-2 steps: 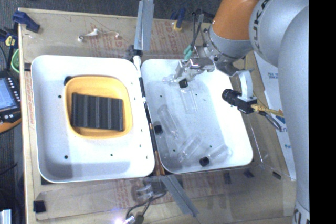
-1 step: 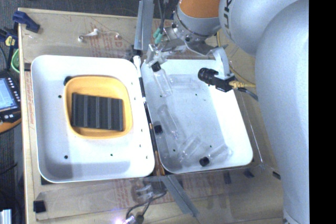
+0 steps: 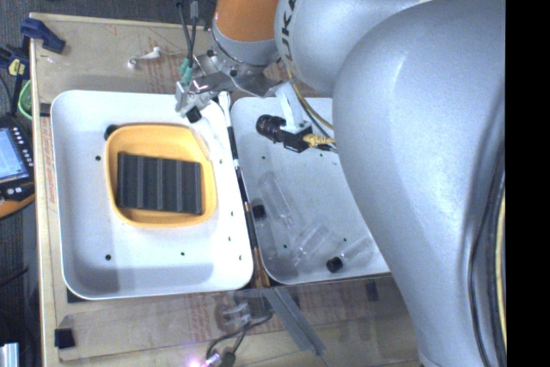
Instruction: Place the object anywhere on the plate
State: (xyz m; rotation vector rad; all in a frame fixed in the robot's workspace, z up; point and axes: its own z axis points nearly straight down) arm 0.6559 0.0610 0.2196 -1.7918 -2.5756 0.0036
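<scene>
Tool over far rim of left bin, how open cannot be told, yellow plate nearby

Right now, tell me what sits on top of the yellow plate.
A dark ribbed slab lies flat on the yellow plate, with the plate's rim showing all round it. The plate's middle is covered by the slab, so whatever is beneath it cannot be seen.
</scene>
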